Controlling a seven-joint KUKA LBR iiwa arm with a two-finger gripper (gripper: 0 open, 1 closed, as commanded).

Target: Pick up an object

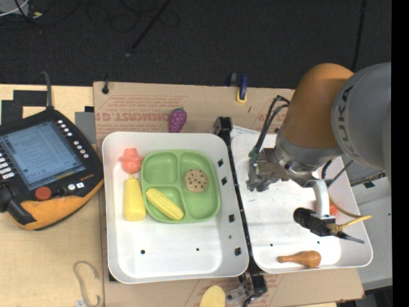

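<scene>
The fingers (pixel 256 183), their spread impossible to tell and nothing visible between them, hang over bare floor at the right bin's (pixel 275 226) left side, well apart from the brown drumstick (pixel 300 258) by that bin's near wall, so closing here would probably catch nothing.

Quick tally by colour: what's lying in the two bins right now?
Yellow: 2, bottle and corn
Green: 1, plate
Pink: 1, toy
Brown: 2, cookie and drumstick
Total: 6
</scene>
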